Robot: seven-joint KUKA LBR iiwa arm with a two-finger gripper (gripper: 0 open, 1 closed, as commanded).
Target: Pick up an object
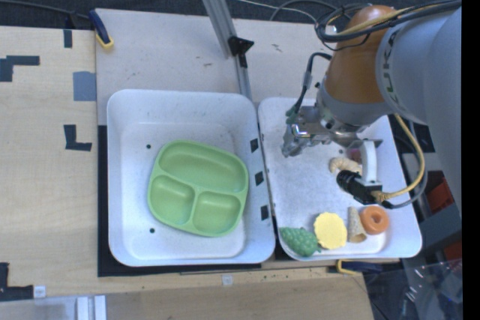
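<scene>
From my screen I see the hand (294,140) low over the right bin (300,191), in its upper left part, and I cannot tell if it is released or clenched, because the wrist and the arm (375,64) cover it from above. Nothing is visible in it, so I judge that no object is picked yet. The candidates lie well apart from the hand, toward five o'clock: a green bumpy piece (300,240) in the lower corner, a yellow round piece (330,230) just beside it, then a tan stick-like piece (355,225) and an orange ring (373,220) that touch or almost touch. A pale small item (345,165) lies at three o'clock of the hand, near a black part of the cable. The left bin (127,161) carries only a green divided plate (198,188), at nine o'clock. My first worry is that the hand closes where it is now, on the bare floor of the bin, and comes up with nothing. If it goes to the row of items, they are so near together, and so near to the bin wall, that one finger can push a neighbour or hit the rim. The loose cables (409,154) around the wrist can also drag the pale item.
</scene>
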